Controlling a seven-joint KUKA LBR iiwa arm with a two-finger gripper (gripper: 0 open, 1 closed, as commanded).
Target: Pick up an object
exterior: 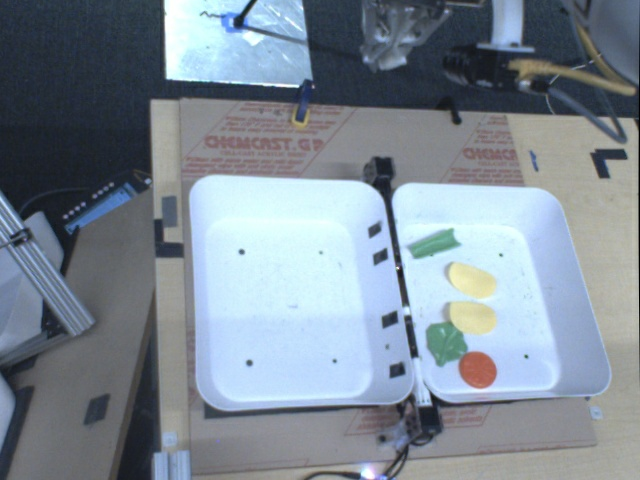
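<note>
The right bin (570,268) holds several small objects. A long green piece (432,243) lies near its top left. Below it are two yellow pieces (471,279) (472,317), one under the other. A crumpled green piece (445,342) sits by the left wall, touching a round orange-red piece (478,369). My gripper (395,36) hangs high at the top of the view, beyond the bins' far edge and apart from all the objects.
The left bin (210,268) stands beside the right one, with black clips (385,258) along the shared wall. Both rest on a brown cardboard sheet (260,143). A shiny metal plate (235,23) lies at the back left, and cables (560,68) run at the back right.
</note>
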